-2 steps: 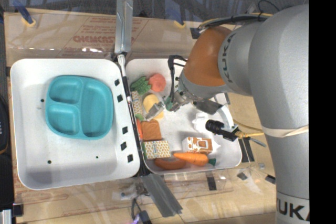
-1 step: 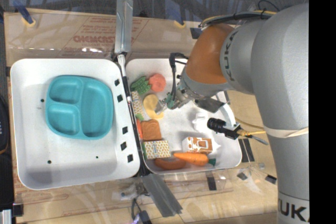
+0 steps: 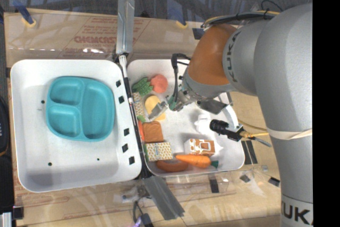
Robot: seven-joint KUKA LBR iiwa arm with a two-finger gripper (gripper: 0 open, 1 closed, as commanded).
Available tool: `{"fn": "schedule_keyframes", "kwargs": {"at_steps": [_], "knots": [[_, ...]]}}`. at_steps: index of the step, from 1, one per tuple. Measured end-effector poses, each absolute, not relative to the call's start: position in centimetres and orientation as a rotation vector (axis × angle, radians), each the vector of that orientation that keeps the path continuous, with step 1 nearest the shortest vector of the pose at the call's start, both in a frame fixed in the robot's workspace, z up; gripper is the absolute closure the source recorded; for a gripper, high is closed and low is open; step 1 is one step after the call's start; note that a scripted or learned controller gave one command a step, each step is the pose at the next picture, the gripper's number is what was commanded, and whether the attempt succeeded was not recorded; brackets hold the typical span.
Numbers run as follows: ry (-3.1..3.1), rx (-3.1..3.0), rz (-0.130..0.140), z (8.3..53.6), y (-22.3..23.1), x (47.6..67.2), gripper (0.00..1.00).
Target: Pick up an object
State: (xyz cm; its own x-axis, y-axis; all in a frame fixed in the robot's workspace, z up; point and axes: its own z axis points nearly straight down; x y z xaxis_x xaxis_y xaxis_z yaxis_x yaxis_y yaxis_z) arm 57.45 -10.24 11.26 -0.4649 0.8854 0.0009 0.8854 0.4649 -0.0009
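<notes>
Carrot (image 3: 193,159) lies lengthwise along right bin's near wall (gripper (image 3: 161,108) state unclear).

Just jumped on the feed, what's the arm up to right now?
The arm is reaching into the right bin, which holds a pile of toy food. Its gripper is down at the yellow piece near the bin's left wall, next to the red piece and green piece. A grasp isn't clear from here. The carrot lies untouched by the front wall. The left bin holds a teal divided plate.
</notes>
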Motion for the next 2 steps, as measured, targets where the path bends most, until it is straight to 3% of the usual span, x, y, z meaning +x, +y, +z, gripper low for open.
{"fn": "schedule_keyframes", "kwargs": {"at_steps": [1,2], "knots": [[-2.542,-1.852,0.001,9.17,-10.14,58.53,0.0],[-2.549,-1.85,-0.002,10.16,-10.12,58.6,1.0]]}}
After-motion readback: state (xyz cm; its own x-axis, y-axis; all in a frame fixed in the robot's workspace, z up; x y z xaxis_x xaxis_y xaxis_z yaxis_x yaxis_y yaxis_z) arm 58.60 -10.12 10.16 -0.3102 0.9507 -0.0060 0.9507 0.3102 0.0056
